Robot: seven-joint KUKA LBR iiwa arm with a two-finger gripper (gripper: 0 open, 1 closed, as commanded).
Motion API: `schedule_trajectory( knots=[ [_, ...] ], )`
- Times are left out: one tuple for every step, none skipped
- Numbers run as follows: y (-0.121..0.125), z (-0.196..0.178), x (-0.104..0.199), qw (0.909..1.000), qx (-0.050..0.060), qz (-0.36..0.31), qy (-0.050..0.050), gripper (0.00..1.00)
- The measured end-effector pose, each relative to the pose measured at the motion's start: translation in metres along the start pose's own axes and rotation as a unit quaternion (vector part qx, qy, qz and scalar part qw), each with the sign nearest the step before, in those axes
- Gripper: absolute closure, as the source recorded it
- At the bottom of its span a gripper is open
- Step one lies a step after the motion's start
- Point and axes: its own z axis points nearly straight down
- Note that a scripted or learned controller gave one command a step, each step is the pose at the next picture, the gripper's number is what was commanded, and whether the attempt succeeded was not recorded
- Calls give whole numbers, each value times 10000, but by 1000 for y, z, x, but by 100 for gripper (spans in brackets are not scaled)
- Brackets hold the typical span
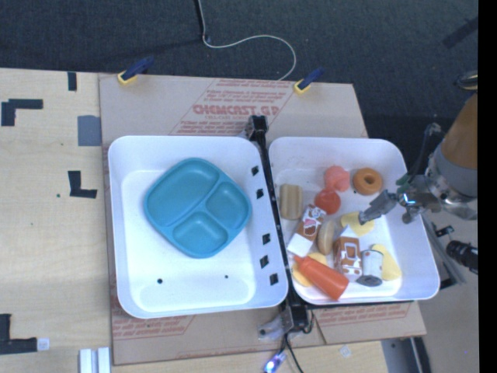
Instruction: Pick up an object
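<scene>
Hovering over the right bin, the gripper is sitting just above the yellow piece, near the doughnut. Finger state: cannot tell, and nothing is visibly held. Pick is looking not yet done, with descent, grasp and lift all remaining.

"CHEMCAST GP" in red on cardboard sheet

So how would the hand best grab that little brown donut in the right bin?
Probably from straight above, closing across the donut on its outer rim. It lies flat near the bin's far corner with bare floor around it, though the pink toy sits close on one side.
</scene>
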Motion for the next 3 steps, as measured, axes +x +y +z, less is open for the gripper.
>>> schedule_trajectory(
  knots=[
    [11,123,68,10000,2,-8,-19,0],
    [10,110,68,10000,19,-1,7,100],
    [-27,24,134,10000,-20,-30,14,100]
  ],
)
